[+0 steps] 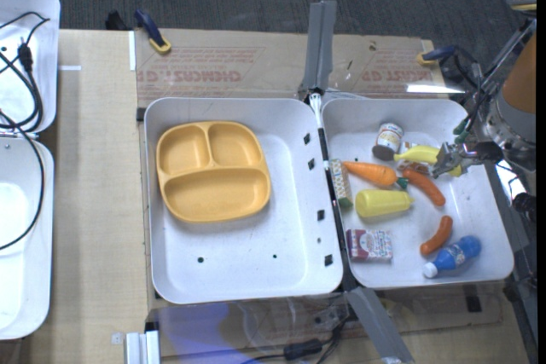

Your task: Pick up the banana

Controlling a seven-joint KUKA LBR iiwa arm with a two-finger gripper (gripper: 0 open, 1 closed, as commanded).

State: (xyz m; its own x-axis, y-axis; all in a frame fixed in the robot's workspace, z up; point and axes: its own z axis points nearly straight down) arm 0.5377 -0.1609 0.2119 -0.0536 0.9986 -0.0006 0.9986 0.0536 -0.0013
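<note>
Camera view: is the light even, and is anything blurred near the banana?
Camera view: soft, even light; the white bins show only faint shadows and no glare. The banana is sharp enough, but the gripper beside it looks small and slightly smeared.

Plate (213, 170) in left bin (162, 209); banana (420, 154) in right bin (490, 209).

— What's under your reach?
— My tabletop (94, 183), pale wood, with a cardboard sheet (256, 64) laid along its far side.
— And directly on it?
— Two white bins touching side by side: the left bin (171, 268) and the right bin (490, 264). Two clamps, one (152, 31) and another (439, 55), sit at the cardboard's corners.
</note>
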